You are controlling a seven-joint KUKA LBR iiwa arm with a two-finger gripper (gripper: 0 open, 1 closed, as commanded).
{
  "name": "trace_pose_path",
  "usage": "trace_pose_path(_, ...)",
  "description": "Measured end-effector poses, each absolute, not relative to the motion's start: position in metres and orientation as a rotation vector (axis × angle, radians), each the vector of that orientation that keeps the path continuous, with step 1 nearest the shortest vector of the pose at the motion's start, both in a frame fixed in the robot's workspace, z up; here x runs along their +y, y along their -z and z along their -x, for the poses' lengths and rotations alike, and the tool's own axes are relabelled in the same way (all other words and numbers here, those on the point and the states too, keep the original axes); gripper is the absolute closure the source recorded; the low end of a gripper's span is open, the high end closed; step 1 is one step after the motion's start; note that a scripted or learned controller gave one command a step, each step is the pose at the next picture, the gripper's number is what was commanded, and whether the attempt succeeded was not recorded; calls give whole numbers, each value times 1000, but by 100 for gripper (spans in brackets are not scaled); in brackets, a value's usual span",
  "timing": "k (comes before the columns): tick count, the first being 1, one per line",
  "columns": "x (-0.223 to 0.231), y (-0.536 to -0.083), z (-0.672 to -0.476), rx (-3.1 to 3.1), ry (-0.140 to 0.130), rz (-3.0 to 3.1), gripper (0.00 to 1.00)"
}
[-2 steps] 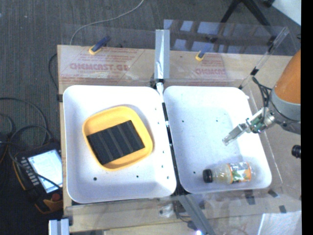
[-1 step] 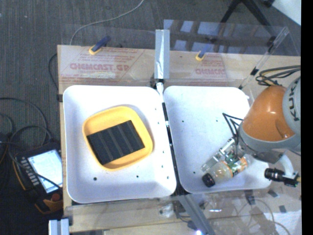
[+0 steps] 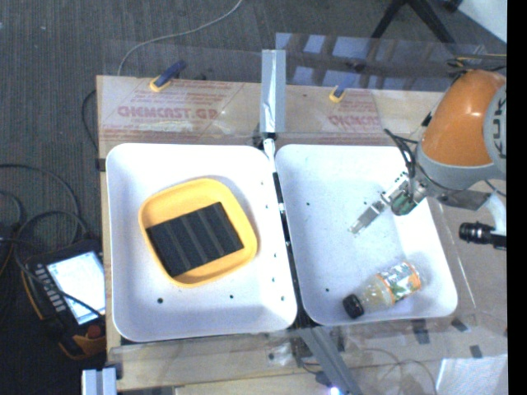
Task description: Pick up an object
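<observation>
We are seeing the gripper [image 3: 368, 216] hanging over the middle of the right bin [image 3: 329, 245], its thin metal fingers pressed together on nothing. The bottle [image 3: 385, 289], clear smooth plastic with a dark cap, is lying toward the bin's front edge, its long axis slanting toward the front right corner, cap leftward.

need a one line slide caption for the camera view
Arm's claw hovers over the right bin near a bottle; a yellow tray sits in the left bin.
</observation>
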State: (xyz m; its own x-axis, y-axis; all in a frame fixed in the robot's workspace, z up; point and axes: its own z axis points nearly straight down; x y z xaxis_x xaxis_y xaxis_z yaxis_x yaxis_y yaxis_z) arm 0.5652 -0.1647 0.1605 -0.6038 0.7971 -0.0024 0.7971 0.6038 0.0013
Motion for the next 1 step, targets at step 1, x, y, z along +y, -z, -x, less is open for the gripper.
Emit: trace_pose_path(1, -196, -178, -490, 2732, 2, -1550, 0)
